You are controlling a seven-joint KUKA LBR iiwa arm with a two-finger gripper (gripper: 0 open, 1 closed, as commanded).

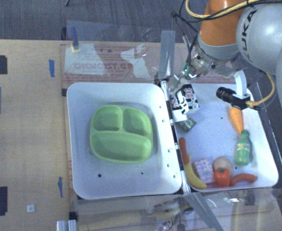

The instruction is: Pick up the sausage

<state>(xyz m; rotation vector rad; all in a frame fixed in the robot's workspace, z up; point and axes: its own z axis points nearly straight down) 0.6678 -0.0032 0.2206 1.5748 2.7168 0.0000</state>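
Observation:
The sausage (pixel 243 178), a short reddish-orange link, lies along the near wall of the right bin (pixel 213 134), towards its right corner. My gripper (pixel 186 119) hangs over the far-left part of that bin, close to the wall it shares with the left bin. It is well away from the sausage, up and to the left of it. Nothing shows between its tips.
Near the sausage are a red pepper (pixel 222 176), a brown round fruit (pixel 222 163), a pink packet (pixel 204 167), a banana (pixel 193 174) and a thin red stick (pixel 183 150). A carrot (pixel 236 119) and green bottle (pixel 243 148) lie on the right. The left bin (pixel 83 177) holds a green divided plate (pixel 121 133).

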